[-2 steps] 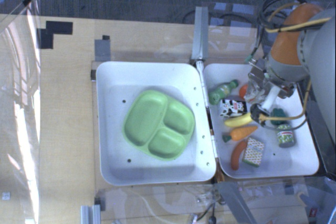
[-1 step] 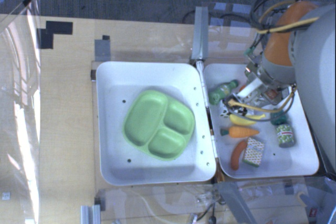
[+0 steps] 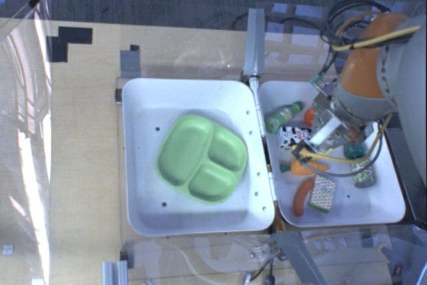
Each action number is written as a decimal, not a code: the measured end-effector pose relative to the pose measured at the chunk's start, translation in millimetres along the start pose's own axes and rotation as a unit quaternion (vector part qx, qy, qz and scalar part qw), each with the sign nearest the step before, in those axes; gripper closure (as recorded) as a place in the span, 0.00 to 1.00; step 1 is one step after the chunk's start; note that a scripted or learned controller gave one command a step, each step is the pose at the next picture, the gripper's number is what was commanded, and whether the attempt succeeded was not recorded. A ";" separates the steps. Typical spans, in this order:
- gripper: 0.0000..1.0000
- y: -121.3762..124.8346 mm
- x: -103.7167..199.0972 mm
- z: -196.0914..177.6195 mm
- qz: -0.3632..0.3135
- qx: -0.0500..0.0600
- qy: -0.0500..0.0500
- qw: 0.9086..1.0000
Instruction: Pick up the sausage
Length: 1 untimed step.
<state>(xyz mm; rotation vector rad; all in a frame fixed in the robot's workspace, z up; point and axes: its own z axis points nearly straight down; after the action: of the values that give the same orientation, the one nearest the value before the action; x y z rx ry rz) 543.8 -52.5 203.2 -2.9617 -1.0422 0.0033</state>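
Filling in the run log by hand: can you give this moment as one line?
task: pick up sausage | sausage: lying in right bin, not held | gripper: above it, over carrot | green tray: left bin

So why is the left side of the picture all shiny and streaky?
In the camera view, glare, seemingly off a clear panel, washes pale streaks over the bench at left; the green tray and sausage stay fairly sharp, while small items near the arm look slightly soft.

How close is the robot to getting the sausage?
Not far along. The sausage lies on the floor of the right bin, beside a small patterned box. The end effector hangs above the toys higher in that bin. Reaching down, gripping and lifting are all left.
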 end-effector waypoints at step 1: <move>1.00 -10.9 0.6 -20.0 0.021 -0.001 0.000 1.000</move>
<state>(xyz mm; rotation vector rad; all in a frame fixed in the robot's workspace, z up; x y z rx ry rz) 537.5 -43.7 223.2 -2.9844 -0.9801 0.0016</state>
